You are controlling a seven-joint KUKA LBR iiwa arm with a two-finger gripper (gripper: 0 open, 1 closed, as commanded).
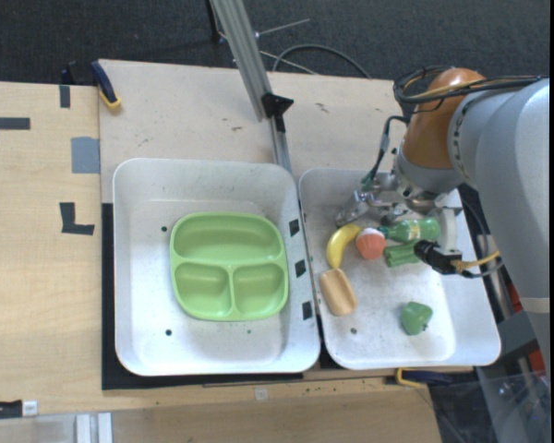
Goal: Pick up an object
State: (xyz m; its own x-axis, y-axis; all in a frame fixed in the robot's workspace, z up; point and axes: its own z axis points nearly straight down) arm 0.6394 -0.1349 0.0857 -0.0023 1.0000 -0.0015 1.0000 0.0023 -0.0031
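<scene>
I'm looking down on the pale wooden bench (37,275). Two shallow white bins sit on it side by side, touching: the left bin (134,266) and the right bin (471,330). Grey tape patches (85,153) mark the bench's left part.

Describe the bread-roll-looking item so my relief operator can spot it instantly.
Look in the right-hand white bin, along its left wall. Just below the yellow banana lies the hot dog bun. It is the only tan, oblong piece there; its neighbours are yellow, red or green.
</scene>
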